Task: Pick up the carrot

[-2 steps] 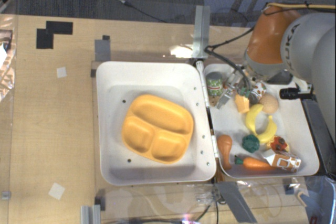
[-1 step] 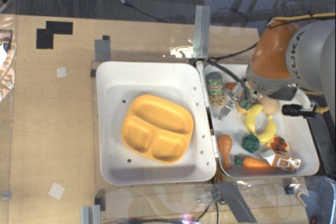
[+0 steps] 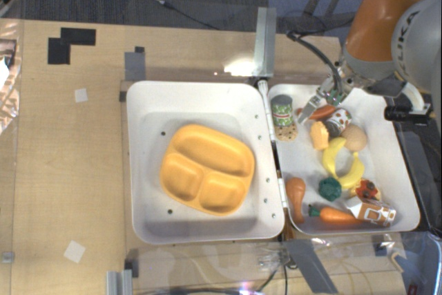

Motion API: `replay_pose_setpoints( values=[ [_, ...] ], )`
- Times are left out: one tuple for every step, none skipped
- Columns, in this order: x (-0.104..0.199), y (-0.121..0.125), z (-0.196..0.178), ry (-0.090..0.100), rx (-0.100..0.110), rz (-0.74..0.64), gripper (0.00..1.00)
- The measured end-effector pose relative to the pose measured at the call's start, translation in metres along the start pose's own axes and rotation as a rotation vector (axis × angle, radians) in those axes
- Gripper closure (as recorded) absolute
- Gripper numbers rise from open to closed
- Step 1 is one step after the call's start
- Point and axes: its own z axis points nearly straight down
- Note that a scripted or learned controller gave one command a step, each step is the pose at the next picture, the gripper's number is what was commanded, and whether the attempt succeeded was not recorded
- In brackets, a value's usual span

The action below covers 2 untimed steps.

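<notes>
While the gripper point(image 3: 312, 109) hangs at the right bin's point(image 3: 407, 214) far edge, grip state indiscernible; carrot point(image 3: 337, 216) lies near front wall, well apart.

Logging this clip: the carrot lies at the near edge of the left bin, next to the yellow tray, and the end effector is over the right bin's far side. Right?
Not quite. The camera view shows the carrot at the near edge of the right bin, not the left; the yellow tray sits alone in the left bin. The end effector is over the right bin's far side.
</notes>
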Motion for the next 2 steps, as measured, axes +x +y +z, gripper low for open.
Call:
replay_pose_setpoints(
  values=[
    [0.026,-0.019,0.068,0.006,0.003,-0.028,0.0],
    [0.024,-0.016,0.054,-0.003,-0.002,-0.034,1.0]
  ],
)
